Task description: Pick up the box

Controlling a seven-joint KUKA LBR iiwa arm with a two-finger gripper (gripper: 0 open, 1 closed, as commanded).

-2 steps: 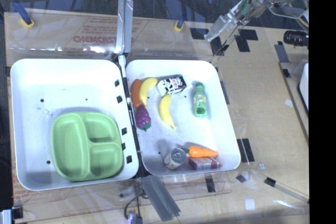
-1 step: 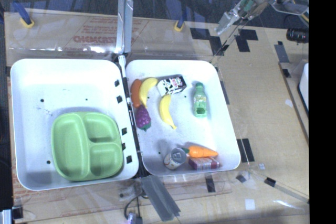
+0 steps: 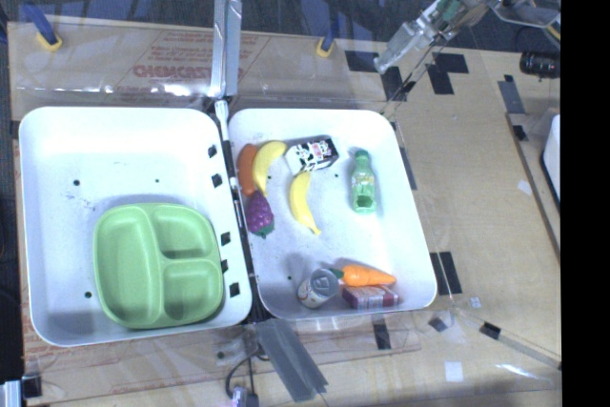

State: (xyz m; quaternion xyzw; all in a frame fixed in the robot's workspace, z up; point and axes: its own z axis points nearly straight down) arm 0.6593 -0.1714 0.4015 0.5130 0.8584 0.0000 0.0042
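Wooden worktop (image 3: pixel 477 205) carries two white bins (image 3: pixel 410 205); fingers (image 3: pixel 386 64) hover beyond the right bin's far corner, seemingly empty, spread unclear.

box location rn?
Camera view: the box lies in the right bin, at its near edge, just below the carrot and right of the can.

Bins and contents: surface notes

Both white bins (image 3: pixel 57 205) smooth matt plastic. Green tray (image 3: pixel 157 264) soft-sheen plastic. Beside it, in the neighbouring bin: glossy printed box (image 3: pixel 313 152), waxy bananas (image 3: pixel 303 202), translucent green bottle (image 3: pixel 362 181), shiny metal can (image 3: pixel 318 288). Worktop (image 3: pixel 467 186) pale wood, matt.
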